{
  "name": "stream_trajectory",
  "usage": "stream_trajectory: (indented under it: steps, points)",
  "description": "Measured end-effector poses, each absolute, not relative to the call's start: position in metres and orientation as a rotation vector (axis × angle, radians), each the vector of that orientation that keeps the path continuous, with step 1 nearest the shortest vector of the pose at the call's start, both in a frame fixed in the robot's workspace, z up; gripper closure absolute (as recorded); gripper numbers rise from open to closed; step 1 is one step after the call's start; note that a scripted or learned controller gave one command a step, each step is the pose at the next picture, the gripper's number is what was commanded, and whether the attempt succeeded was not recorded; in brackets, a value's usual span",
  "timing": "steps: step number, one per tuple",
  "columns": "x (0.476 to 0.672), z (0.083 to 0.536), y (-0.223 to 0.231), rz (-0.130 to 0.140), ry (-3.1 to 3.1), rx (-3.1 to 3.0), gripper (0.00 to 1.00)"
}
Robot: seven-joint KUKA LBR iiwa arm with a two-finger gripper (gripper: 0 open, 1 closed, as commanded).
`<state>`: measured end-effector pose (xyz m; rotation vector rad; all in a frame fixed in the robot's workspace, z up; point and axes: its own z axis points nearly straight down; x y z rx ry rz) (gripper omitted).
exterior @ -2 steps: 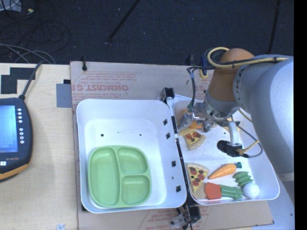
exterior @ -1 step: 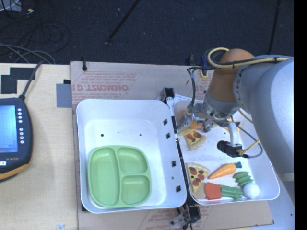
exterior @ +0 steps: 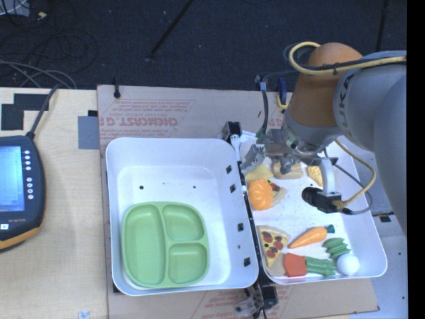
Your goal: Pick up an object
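Grey arm [exterior: 372, 105] w/ orange band, yellow cable

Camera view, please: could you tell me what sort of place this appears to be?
Probably a robot lab test bench: a grey arm reaches over two white bins, toy food such as a carrot lies in one, and a control pendant rests alongside.

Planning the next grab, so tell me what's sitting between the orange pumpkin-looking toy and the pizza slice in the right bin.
Nothing: in the camera view, bare white bin floor separates the orange toy from the pizza slice below it.
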<state>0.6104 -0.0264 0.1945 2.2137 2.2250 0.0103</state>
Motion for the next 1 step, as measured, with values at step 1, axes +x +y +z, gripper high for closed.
stream_trajectory:
  steps: [1]
  points:
    - [0.6252, 0.1374, -0.0870, -0.009, 2.219, 2.228, 0.00]
